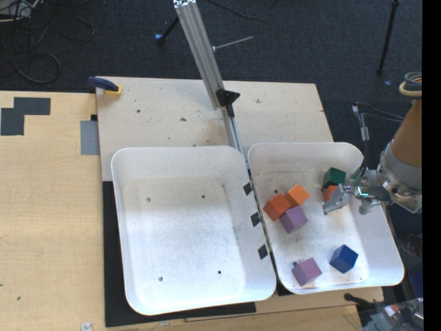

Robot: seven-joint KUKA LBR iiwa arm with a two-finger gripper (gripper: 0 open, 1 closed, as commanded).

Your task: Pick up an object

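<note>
The bench (158, 116) carries two shallow white bins side by side. The left bin (138, 178) lies well to the left of the gripper; the right bin (375, 250) lies directly beneath it. One arm (406, 150) enters from the right edge, and its gripper (339, 200) hangs over the right part of the right bin.

Block count in the right bin: six.
- Two purple blocks. One purple block (294, 219) lies left of and slightly below the gripper; a second purple block (306, 271) lies well below it, near the bin's front rim.
- Two orange blocks. The larger orange block (278, 205) lies left of the gripper, touching the first purple block; the smaller orange block (298, 194) sits just beside it, nearer the gripper.
- One blue block (344, 258) lies below the gripper, apart from it.
- One green block (335, 177) sits just above the gripper tips.

A small red-orange object (330, 194) shows at the gripper tips. Whether it sits between the fingers cannot be determined, and the finger opening cannot be determined either.
</note>
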